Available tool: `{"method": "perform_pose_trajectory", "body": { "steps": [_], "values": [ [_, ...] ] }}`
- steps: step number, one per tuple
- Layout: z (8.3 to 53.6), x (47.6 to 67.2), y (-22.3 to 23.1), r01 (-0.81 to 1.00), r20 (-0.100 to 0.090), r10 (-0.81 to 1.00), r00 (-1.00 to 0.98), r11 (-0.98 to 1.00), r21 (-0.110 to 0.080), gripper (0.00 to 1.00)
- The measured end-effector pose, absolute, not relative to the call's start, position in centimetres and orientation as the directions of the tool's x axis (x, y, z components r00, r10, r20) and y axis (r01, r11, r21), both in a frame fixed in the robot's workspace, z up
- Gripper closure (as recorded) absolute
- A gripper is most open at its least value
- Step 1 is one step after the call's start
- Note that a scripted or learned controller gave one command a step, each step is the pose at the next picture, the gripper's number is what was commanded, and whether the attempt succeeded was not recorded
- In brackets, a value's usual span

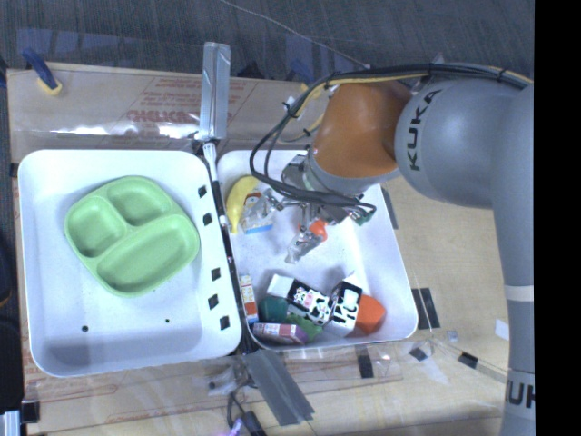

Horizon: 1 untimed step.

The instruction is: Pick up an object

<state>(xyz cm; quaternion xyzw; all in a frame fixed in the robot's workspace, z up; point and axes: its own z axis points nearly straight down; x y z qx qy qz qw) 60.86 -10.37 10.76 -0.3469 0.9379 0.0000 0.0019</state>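
My gripper (pixel 304 241) hangs over the middle of the right bin (pixel 388 243), below the orange band of the wrist. A small orange-red piece (pixel 316 231) shows right at its tip; I cannot tell whether it is a held object or part of the tool. A yellow banana (pixel 240 198) lies just left of the gripper beside a clear wrapped item (pixel 260 216). At the bin's front lie two black-and-white patterned boxes (pixel 310 302), an orange ball (pixel 371 313), a green item (pixel 272 310) and a pink packet (pixel 281 332).
The left bin (pixel 36 271) holds a green divided plate (pixel 134 234). A raised divider (pixel 218 234) separates the bins, with a thin red-orange stick (pixel 247 298) along it. The big grey arm (pixel 463 134) covers the right bin's back right corner.
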Motion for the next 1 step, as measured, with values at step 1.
{"method": "perform_pose_trajectory", "body": {
  "steps": [1],
  "values": [
    [10.09, 57.68, -20.19, -0.547, 0.000, -0.547, -0.837, 0.837, -0.001, 0.00]
  ]
}}
